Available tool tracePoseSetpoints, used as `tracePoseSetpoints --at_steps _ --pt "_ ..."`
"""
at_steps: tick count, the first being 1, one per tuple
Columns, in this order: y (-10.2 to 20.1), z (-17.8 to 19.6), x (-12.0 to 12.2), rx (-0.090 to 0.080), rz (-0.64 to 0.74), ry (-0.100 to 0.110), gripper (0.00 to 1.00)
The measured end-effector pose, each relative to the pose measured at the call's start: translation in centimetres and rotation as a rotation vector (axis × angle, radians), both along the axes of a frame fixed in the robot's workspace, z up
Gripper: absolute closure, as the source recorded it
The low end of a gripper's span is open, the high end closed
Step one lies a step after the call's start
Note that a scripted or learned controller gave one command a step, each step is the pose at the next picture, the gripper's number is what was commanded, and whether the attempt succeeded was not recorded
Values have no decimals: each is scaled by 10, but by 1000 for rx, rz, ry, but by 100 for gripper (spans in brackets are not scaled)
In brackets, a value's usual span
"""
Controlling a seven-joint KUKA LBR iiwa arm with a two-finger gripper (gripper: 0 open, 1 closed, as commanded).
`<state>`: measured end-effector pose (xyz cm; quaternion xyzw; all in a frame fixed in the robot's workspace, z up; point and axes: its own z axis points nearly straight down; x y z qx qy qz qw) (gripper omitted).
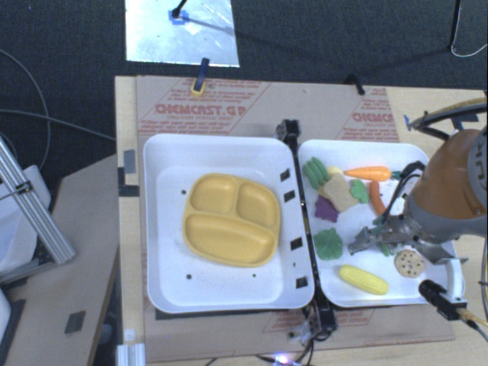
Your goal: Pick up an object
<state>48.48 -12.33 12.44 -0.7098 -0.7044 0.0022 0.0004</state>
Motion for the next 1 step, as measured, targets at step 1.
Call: tracePoseSetpoints --at_steps 1 --pt "-82 -42 27 -2 4 -7 0"
